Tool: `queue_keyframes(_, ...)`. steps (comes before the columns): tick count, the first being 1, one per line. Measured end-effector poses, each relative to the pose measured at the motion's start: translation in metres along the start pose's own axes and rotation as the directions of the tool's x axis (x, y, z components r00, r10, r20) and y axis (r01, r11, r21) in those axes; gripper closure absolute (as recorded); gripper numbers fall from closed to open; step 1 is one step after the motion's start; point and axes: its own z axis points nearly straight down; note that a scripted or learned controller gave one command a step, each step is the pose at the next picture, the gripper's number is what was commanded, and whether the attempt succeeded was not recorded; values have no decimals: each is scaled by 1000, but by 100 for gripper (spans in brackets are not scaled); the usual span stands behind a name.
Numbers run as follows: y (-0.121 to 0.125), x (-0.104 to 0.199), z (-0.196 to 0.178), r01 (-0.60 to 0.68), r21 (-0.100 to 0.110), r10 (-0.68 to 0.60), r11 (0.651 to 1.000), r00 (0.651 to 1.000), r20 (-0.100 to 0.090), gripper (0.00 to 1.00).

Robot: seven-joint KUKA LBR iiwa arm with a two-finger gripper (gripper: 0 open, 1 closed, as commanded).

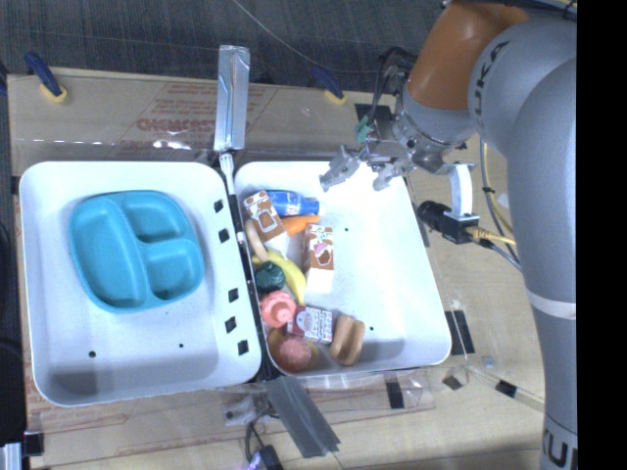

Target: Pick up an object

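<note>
**Inspector:** The arm (pixel 529 116) reached in from the right over the surface (pixel 490 360). Two white bins sat side by side. The left bin (pixel 49 360) held one blue divided plate (pixel 137 248). The right bin (pixel 392 262) held a heap of toy food crowded against its left wall.

**Clerk:** And the pincer?

**Inspector:** The pincer (pixel 361 171) hung above the top rim of the right bin, fingers spread, nothing between them. It stood apart from every item.

**Clerk:** What lay in the heap?

**Inspector:** From larger to smaller: a brown and white carton (pixel 320 248) near the middle, a second small carton (pixel 316 323) lower down, a bun (pixel 347 339) beside it, a yellow banana (pixel 291 275), a blue packet (pixel 293 204) at the top, a pink piece (pixel 278 310) and a dark green piece (pixel 268 279). Several touched or overlapped.

**Clerk:** Your advice for the pick?

**Inspector:** In my judgement the blue packet was nearest the pincer, and the carton near the middle had bare floor to its right. Either suited. The pincer should descend straight, straddle one item, and avoid the bin wall. The crowded lower items risked a double grab or a slip.
</note>
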Motion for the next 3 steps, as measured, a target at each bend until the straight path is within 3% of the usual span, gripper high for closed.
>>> queue_keyframes(1,-23,23,97,118,2,-118,993,993,1,0)
queue_keyframes(2,-34,-2,150,216,0,-216,976,976,1,0)
queue_keyframes(3,-33,-2,139,222,-1,-222,975,975,2,100)
